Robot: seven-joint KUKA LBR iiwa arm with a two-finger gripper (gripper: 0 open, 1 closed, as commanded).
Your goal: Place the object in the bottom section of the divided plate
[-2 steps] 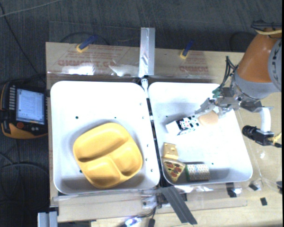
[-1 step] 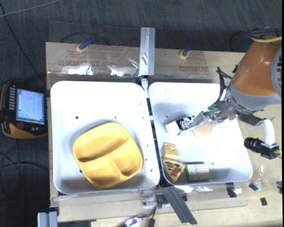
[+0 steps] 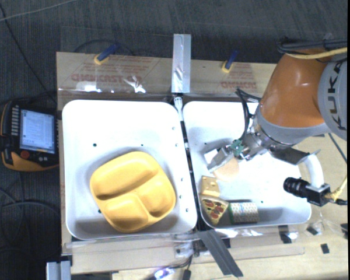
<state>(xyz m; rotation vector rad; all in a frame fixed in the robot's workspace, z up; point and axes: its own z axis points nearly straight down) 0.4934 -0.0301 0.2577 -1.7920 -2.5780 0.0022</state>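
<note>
A yellow divided plate (image 3: 95, 186) lies in the left bin (image 3: 81, 127), with one long section at its upper left and two smaller ones toward the near side. My gripper (image 3: 220, 156) hangs low over the right bin (image 3: 216, 121), close to its left wall. Right below the gripper lies a small tan piece (image 3: 227, 169), touching or nearly touching it. I cannot see whether the piece is held. The plate's sections hold nothing.
Along the right bin's near-left corner lie a yellow wedge (image 3: 209, 186), a pizza-slice toy (image 3: 213, 210) and a grey ribbed can (image 3: 244, 212). The ridge between the bins (image 3: 185, 150) separates gripper and plate. A teach pendant (image 3: 29, 136) sits left of the bench.
</note>
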